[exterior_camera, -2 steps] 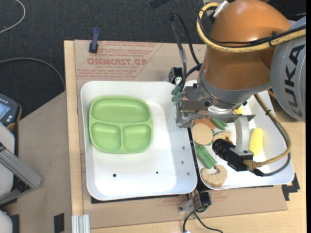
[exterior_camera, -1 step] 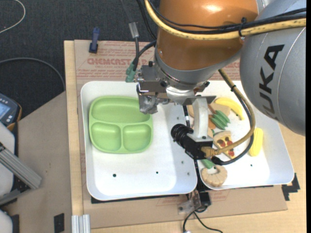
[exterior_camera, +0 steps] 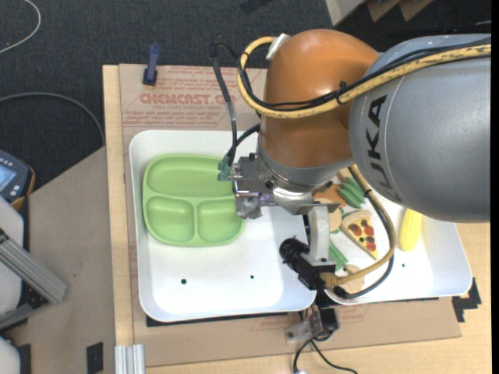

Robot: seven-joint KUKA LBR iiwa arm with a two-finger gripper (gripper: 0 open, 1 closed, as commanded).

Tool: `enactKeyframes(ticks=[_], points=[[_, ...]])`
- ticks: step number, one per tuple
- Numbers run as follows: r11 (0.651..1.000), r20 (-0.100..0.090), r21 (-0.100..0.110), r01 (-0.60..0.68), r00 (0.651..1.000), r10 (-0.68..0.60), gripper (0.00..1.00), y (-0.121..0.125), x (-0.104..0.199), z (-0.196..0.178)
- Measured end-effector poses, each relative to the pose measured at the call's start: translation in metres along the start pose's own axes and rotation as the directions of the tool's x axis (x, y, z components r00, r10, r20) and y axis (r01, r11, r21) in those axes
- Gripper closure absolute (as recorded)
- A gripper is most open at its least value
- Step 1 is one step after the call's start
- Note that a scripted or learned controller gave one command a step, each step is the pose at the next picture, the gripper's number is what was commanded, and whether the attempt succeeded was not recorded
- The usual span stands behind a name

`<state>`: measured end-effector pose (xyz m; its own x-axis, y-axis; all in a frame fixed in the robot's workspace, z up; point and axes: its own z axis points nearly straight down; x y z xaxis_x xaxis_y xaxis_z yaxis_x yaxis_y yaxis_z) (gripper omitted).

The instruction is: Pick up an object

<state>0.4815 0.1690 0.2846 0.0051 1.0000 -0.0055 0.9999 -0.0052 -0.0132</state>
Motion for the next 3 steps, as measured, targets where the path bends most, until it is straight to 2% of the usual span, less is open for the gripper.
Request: enactKeyframes(ticks=[1, 2, 3], points=[[0.999, -0.013, -0.034, 0.004, 1.0, -0.004, 1.0, -0.003, -0.027, -0.186], [1.0, -0.01, -0.024, 0.011, 1.0, -0.011, 1.0, 0.023, 0.024, -0.255], [1.0, -0.002, -0.003, 0.011, 1.0, -0.011, 1.0, -0.007, 0.057, -0.164]])
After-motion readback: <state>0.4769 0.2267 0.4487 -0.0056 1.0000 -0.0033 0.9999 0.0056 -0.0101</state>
